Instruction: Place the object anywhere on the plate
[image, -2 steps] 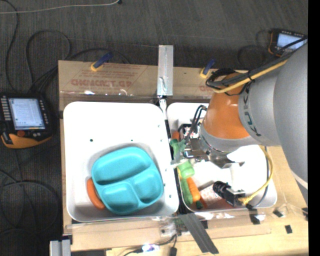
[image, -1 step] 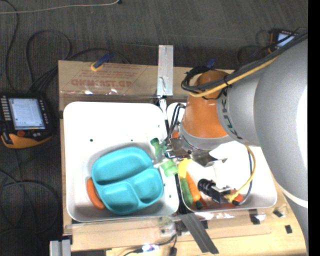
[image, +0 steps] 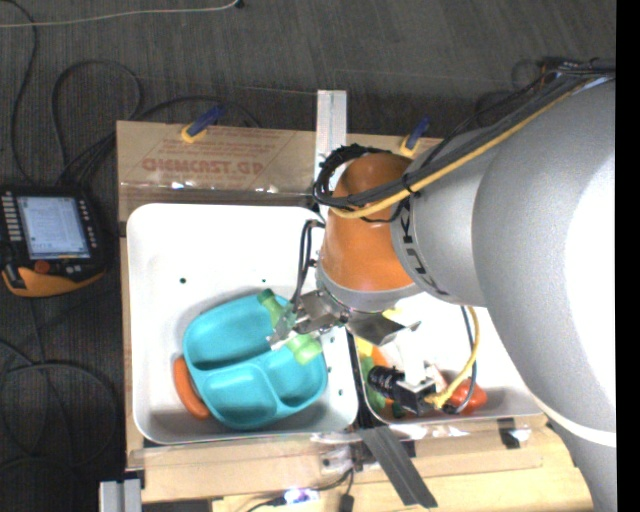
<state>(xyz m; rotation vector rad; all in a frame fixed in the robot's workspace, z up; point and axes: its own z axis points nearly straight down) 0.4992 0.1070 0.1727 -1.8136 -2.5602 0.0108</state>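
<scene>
Gripper (image: 290, 328) sits over the left bin (image: 160, 260), at the right-hand rim of the blue plate (image: 225, 335). Claw is clamped on the green object (image: 306, 348): pale green sticks out on both sides of the grip, one end up-left over the plate, the other down-right at the plate's edge next to the wall between the bins. Can't tell from this angle whether the object touches the plate surface or is just above it.

Plate is a divided one, with one large compartment on the upper left and smaller ones below a raised ridge. It lies in the lower half of the left bin, tilted relative to the bin walls. Green object is at the right side of the plate, around where the ridge meets the rim; can't say which compartment.

Orange item (image: 188, 388) pokes out from under the plate's lower-left edge, mostly hidden.

Arm (image: 540, 250) comes in from the right and covers most of the right bin (image: 445, 330). Orange band (image: 365, 235) is right above the wall between the bins.

Right bin, front part: orange-red piece (image: 470, 398) near the front wall, dark green thing (image: 400, 402) left of it, yellow-orange piece (image: 377, 355) close to the dividing wall. All partly hidden, shapes unclear.

Off the bench: cardboard sheet (image: 215, 165) behind the left bin, held with a blue clamp (image: 200, 122). Teach pendant (image: 45, 235) on the floor to the left, screen lit.
</scene>
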